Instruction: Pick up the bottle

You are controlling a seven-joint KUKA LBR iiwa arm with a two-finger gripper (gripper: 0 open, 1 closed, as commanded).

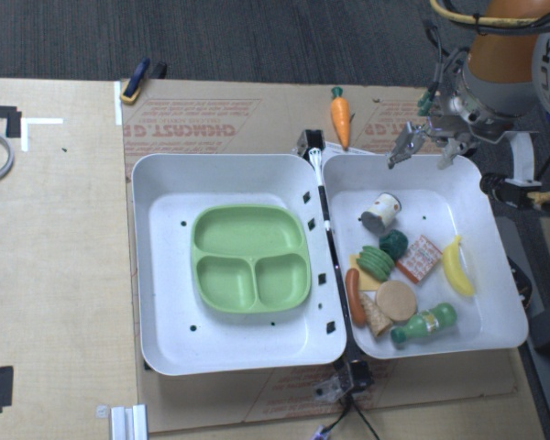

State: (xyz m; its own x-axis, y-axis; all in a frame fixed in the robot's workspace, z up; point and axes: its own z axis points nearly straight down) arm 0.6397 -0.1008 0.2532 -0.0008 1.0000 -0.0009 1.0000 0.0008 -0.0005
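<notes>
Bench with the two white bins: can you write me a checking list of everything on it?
Surface: tan bench with brown printed cardboard under two shallow white bins, left and right.
Job's things: green plastic bottle lying on its side in the right bin's near corner.
Clutter: green three-part tray in the left bin; yellow banana, red sausage, small red box in the right; orange carrot on the cardboard.
Grippers: two-finger gripper above the right bin's far edge, holding nothing.
Cables: yellow and black hoses around the arm.
Surroundings: dark floor.
</notes>
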